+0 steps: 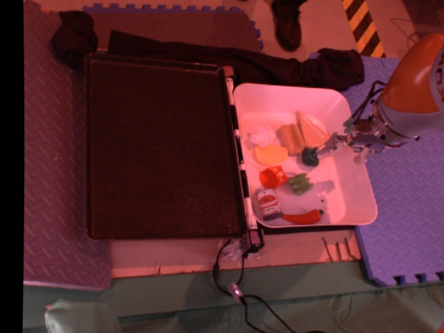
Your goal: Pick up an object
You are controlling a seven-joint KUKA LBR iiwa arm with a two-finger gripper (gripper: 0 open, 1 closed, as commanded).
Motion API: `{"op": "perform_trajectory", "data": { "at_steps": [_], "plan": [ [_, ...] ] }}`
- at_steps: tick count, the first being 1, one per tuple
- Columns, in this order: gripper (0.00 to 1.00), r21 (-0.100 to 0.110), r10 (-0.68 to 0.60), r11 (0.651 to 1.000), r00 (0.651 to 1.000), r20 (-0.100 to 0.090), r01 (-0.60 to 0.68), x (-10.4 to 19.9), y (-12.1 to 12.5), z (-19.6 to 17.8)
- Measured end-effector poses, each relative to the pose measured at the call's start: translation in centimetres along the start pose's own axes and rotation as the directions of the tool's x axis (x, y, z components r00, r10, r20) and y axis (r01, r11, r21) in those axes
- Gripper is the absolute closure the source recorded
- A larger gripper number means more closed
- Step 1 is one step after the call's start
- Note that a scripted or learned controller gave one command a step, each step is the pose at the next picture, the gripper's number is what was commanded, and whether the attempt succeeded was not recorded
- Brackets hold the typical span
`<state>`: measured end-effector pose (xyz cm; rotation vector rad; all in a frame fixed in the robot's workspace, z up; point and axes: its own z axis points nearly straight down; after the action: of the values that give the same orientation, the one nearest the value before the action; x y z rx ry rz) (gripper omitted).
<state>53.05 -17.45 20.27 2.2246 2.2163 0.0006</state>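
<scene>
A grey robot arm's pincer (325,146), its opening impossible to judge, hovers just right of a small dark teal object (309,157) inside the shallow white plastic bin (358,198), where crowding tan blocks (291,138) just beyond could spoil a grasp.

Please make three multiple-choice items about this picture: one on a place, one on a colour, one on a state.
1. Where is the red chili pepper?
A. near the front edge of the white bin
B. on the dark tray
C. on the purple mat

2. What colour is the band on the arm?
A. green
B. orange
C. white

3. The hand is:
A. over the dark tray
B. over the purple mat
C. low inside the white bin

Key: 1 A, it lies by the bin's near rim. 2 B, the band is orange. 3 C, its tip is among the objects.
</scene>
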Motion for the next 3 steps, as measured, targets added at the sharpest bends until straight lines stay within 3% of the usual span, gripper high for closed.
{"op": "perform_trajectory", "data": {
  "at_steps": [1,3],
  "plan": [
    [0.00,0.000,0.000,1.000,1.000,0.000,0.000,0.0,0.0,0.0],
    [0.00,0.005,0.000,1.000,1.000,-0.003,0.000,-0.7,-0.4,8.3]
  ]
}}
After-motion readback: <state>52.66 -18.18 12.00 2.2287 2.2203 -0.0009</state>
